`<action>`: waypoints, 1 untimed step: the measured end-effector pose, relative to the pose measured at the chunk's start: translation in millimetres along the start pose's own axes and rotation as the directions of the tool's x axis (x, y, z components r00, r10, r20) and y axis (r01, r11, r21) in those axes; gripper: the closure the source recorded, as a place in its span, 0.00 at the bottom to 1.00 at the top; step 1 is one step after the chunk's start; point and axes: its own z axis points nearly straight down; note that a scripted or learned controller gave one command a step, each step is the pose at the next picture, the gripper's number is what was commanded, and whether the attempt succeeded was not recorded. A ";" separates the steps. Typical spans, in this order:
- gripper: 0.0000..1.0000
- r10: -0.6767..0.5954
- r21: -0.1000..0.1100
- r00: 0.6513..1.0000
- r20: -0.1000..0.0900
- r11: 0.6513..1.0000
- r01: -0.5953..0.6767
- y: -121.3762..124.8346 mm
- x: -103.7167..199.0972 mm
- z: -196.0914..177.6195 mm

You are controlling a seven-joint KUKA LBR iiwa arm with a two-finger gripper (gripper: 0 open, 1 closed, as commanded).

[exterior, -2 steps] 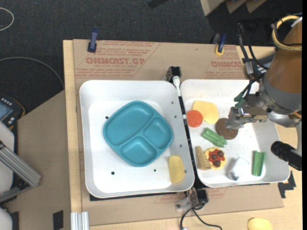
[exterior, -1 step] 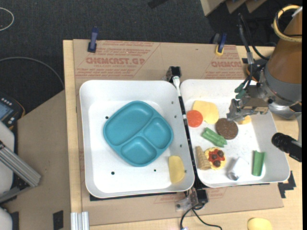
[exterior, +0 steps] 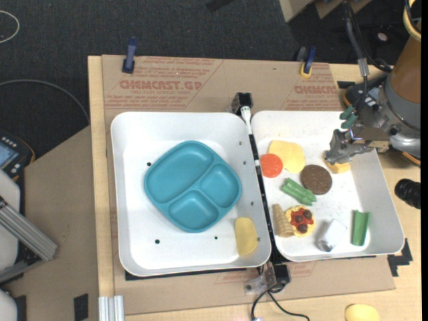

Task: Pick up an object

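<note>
The gripper is positioned low over the right bin, beside a yellow block; its grip state cannot be determined. A brown disc is located just left of it. A blue tray is seated in the left bin.

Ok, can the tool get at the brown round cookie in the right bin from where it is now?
Probably yes. The tool hangs just right of the brown cookie, which lies flat with its top uncovered; the green pickle crowds only its left edge.
</note>
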 end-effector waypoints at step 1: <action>1.00 -0.001 0.010 1.000 -0.002 1.000 0.001 -0.6 27.5 45.0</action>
